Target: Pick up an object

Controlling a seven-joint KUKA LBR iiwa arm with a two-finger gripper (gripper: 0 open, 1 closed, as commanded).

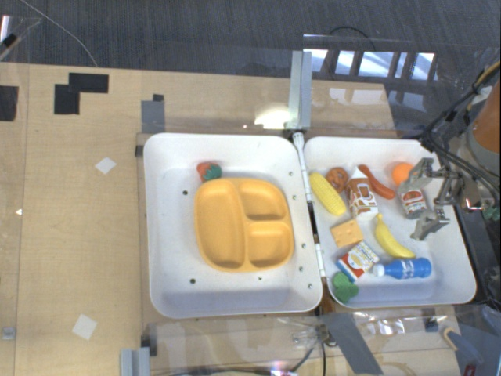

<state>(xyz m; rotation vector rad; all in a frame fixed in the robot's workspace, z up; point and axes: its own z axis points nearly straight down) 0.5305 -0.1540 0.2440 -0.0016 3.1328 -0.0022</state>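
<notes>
1. Two white bins side by side: left bin (168, 280) bearing a yellow divided plate (241, 224), with a small red-and-green toy (208, 170) touching its far left edge.
2. Right bin (462, 284) crowded: corn cob (327, 193), brown cookie-like piece (338, 178), small carton (362, 197), red sausage (376, 182), orange ball (401, 172), cheese cube (347, 233), banana (391, 240), red-and-white packet (358, 259), green piece (344, 287), blue-and-white bottle (407, 269) lying flat near the front.
3. Reaching in from the right, low over the right bin: gripper (424, 202), fingers spread wide.
4. Small can (412, 201) sitting between the spread fingers, not visibly clamped; banana just beside the near finger.
</notes>
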